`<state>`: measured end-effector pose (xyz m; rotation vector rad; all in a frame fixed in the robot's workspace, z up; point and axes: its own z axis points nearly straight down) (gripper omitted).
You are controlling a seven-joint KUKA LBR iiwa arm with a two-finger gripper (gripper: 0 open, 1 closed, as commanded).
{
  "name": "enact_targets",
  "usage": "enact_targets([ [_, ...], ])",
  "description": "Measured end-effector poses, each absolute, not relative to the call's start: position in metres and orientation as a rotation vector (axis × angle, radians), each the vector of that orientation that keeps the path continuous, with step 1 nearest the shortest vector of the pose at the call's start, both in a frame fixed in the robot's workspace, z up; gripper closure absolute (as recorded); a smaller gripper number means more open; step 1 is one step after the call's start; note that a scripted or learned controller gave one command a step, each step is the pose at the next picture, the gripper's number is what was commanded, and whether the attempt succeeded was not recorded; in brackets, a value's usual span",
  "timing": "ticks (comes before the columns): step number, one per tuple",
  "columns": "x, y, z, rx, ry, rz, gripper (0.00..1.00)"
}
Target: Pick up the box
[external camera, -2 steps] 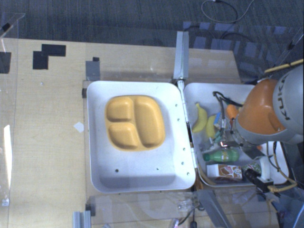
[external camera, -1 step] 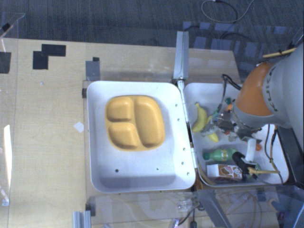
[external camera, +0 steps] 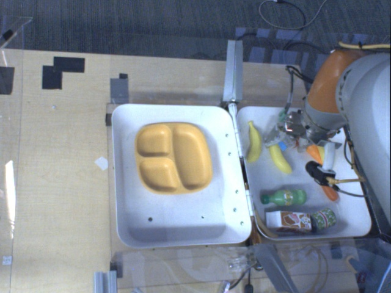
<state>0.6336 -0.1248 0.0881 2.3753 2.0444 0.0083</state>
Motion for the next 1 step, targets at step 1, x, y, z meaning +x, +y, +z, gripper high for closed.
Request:
enact_targets([
  [1,0.6326,-0.1232,0.0991,2.371,2.059,0.001,1.00],
])
